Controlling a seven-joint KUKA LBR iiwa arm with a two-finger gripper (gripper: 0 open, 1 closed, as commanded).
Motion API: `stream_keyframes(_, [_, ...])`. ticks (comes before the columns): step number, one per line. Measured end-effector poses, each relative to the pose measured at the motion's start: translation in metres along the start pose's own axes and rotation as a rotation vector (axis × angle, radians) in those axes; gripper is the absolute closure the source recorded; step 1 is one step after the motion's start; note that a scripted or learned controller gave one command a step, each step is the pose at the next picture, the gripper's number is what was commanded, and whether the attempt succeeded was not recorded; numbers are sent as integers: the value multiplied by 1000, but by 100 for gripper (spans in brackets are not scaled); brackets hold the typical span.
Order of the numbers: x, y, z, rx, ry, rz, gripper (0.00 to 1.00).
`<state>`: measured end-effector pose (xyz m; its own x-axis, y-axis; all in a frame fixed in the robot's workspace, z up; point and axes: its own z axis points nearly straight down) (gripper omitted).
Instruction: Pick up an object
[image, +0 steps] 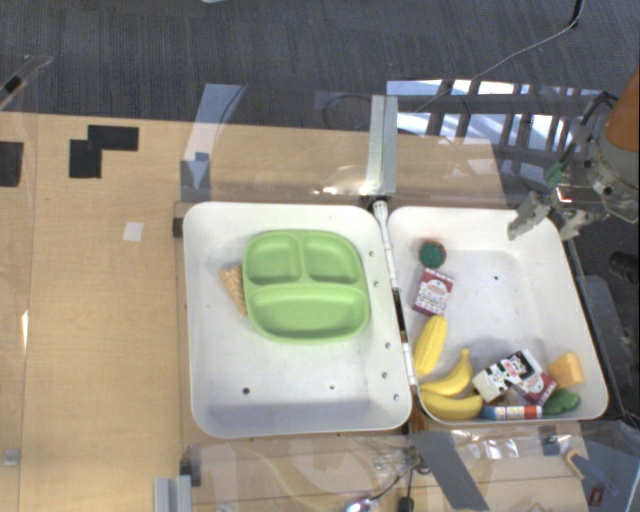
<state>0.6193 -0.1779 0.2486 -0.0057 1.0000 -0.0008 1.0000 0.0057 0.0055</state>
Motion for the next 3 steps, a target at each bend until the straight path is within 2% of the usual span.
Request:
stream_keyframes(1, [43, 41, 151, -1, 0, -105, 0])
stream_keyframes(2, [69, -12, 158, -9, -1, -208, 0])
stream_keyframes(3, [84, -47, 156, -14, -3, -265, 0])
